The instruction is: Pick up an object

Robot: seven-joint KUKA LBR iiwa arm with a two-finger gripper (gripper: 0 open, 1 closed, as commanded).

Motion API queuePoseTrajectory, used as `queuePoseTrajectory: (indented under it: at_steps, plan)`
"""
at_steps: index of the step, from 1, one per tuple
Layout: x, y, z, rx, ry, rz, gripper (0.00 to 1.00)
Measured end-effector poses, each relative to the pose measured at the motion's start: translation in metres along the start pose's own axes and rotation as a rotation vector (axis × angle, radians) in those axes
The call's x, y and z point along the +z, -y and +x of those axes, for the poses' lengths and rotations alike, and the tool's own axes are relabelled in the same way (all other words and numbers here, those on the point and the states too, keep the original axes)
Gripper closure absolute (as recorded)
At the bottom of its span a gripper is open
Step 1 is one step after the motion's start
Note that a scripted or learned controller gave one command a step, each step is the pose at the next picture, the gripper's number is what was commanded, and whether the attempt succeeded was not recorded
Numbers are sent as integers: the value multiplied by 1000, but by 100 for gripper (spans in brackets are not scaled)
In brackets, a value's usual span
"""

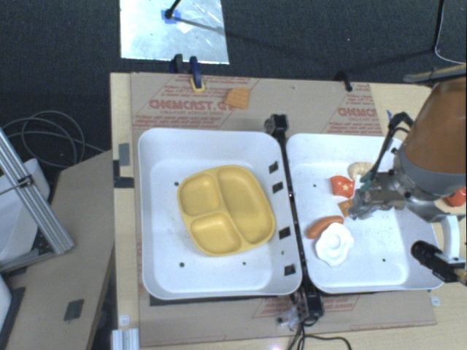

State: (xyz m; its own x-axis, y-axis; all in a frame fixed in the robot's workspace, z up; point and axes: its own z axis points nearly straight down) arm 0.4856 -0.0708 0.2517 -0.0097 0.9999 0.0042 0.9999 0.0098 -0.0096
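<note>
The pincer (359, 204), its state impossible to tell, hung low in the right bin (365, 279) among toy foods: a red piece (341, 186) at its ten o'clock, a fried egg (333, 244) at seven.

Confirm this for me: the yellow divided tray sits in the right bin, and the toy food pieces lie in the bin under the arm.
Not quite. The camera view shows the yellow divided tray in the left bin, not the right. The rest holds: the toy food pieces, such as the fried egg, lie in the right bin under the arm.
</note>
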Motion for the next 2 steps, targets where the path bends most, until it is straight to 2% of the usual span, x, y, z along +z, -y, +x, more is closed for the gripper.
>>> queuePoseTrajectory:
  at_steps: [1,2]
  plan:
    - [14,-2,71,0,2,-10,100]
    - [13,-2,67,8,4,-12,0]
